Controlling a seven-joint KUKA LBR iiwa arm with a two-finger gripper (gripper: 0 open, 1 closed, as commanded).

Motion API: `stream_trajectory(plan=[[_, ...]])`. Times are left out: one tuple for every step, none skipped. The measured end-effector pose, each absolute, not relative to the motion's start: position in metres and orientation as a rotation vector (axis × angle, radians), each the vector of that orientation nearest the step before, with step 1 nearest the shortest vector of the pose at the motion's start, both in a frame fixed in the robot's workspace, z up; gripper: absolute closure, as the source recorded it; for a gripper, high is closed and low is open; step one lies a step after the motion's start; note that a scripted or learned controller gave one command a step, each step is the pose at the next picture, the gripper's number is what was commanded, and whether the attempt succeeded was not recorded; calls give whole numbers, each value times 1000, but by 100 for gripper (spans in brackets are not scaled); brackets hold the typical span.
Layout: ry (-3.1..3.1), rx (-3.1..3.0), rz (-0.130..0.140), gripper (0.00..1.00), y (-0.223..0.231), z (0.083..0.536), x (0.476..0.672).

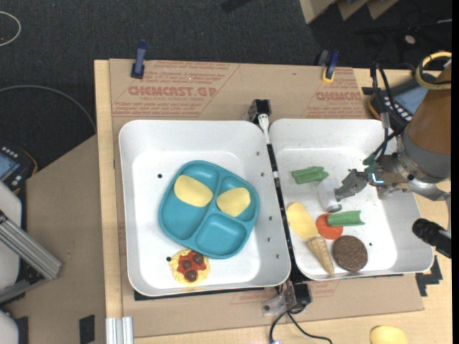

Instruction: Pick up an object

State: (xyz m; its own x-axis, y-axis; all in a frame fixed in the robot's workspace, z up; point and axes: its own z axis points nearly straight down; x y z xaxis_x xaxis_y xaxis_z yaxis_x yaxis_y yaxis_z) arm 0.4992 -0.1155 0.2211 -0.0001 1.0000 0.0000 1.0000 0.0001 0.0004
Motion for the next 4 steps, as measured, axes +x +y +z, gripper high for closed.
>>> stream_trajectory(plan=[[2225,2213,6,0,-56,288,479],[2226,2214,5,0,12,333,480],[2221,2218,4,100,9,341,480],[2226,2212,8,100,67,392,480]])
